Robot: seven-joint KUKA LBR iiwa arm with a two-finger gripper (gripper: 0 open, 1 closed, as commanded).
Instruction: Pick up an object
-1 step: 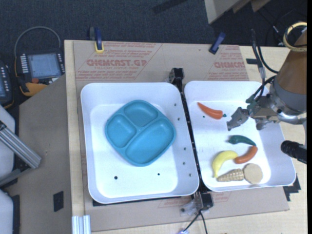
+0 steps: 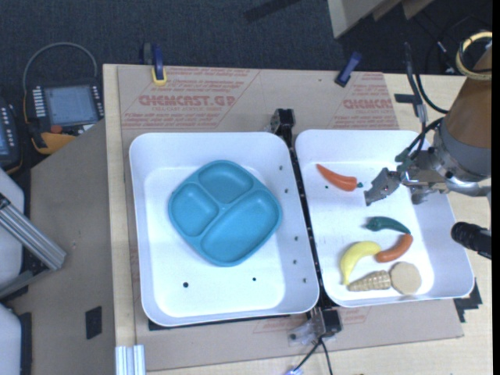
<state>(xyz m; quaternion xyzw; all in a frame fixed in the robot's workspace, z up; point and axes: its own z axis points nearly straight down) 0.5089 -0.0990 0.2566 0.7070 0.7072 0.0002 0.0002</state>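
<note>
Nearest the camera, at the near end of the right bin (image 2: 461, 283), lie a ridged tan cone (image 2: 370, 282) and a round beige disc (image 2: 405, 277), touching. Just beyond them a yellow banana (image 2: 355, 259) and an orange-red sausage-shaped piece (image 2: 394, 248) sit side by side, with a dark green pepper (image 2: 388, 225) just behind. An orange carrot-like piece (image 2: 338, 178) lies alone toward the far left of this bin. My gripper (image 2: 381, 187) hangs above the bin floor just right of that carrot-like piece, between it and the green pepper; whether my fingers are open or closed I cannot tell, and I see nothing between them. The left bin (image 2: 148, 233) holds a blue three-compartment plate (image 2: 225, 211). Both bins rest on the bench (image 2: 117, 170).
</note>
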